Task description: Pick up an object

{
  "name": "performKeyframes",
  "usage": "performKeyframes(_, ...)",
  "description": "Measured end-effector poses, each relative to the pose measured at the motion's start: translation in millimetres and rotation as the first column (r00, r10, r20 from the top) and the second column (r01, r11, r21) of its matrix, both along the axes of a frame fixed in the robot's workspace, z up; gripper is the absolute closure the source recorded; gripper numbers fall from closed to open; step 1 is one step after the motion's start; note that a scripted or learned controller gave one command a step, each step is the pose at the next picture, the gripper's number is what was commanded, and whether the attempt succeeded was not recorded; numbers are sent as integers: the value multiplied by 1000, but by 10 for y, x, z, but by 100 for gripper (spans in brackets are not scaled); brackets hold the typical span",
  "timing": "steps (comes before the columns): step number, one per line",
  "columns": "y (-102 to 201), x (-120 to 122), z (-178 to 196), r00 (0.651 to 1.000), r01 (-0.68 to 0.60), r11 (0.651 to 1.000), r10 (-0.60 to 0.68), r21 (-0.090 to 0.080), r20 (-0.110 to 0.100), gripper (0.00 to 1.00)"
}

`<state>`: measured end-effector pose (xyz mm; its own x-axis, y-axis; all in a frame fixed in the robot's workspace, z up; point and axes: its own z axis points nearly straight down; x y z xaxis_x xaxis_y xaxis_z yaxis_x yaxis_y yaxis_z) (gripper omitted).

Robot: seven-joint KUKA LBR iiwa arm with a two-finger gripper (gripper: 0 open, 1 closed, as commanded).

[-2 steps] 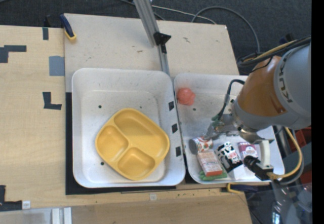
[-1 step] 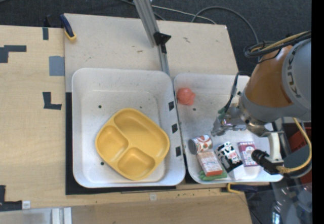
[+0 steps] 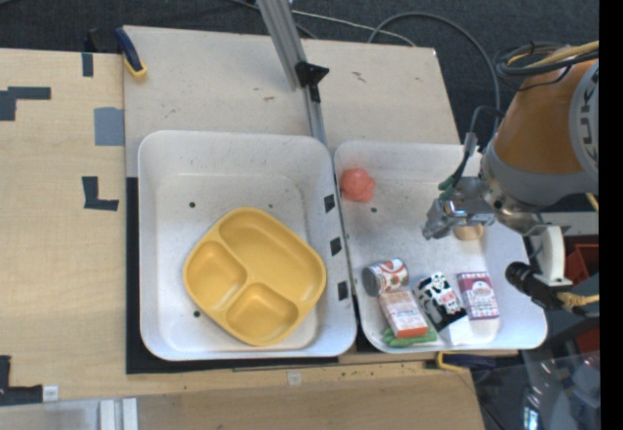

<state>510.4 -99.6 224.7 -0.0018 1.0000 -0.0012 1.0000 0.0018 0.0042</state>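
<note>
Orange carton [image 3: 404,313] lies flat, pointing up-left.

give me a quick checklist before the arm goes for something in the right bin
1. Gripper over the right bin: ok.
2. Gripper carrying nothing yet: cannot tell, fingers too small to read.
3. Easy target free of neighbours: ok, the pink ball sits alone.
4. Can, red box, cow toy and carton spaced apart: not ok, packed together at the near edge.
5. Yellow tray out of the way: ok, in the left bin.
</note>
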Motion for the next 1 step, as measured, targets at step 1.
performKeyframes(1,2,8,384,1000,0,1000,0,0,-1,100)
